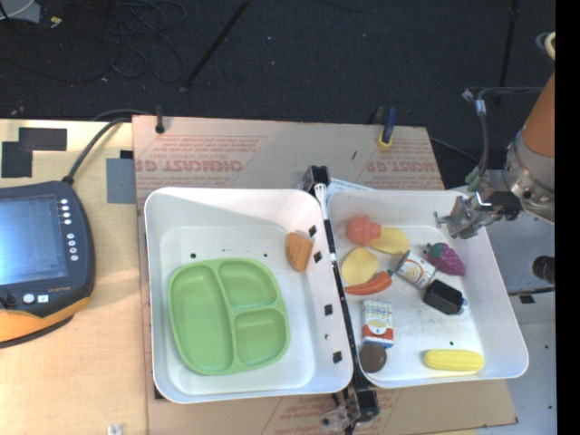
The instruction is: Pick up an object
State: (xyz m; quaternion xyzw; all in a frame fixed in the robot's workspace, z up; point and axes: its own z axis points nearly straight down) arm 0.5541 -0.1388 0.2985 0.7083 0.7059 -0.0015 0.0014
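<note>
We count two white bins: left bin (163, 243), right bin (503, 333). The left holds two items: one green divided plate (228, 315) and, at 2 o'clock from it, one orange toy (298, 250). The right holds nine small items, including one corn cob (453, 360) and one grape bunch (447, 257).

Fixed overhead slant onto both bins (181, 208)
</note>
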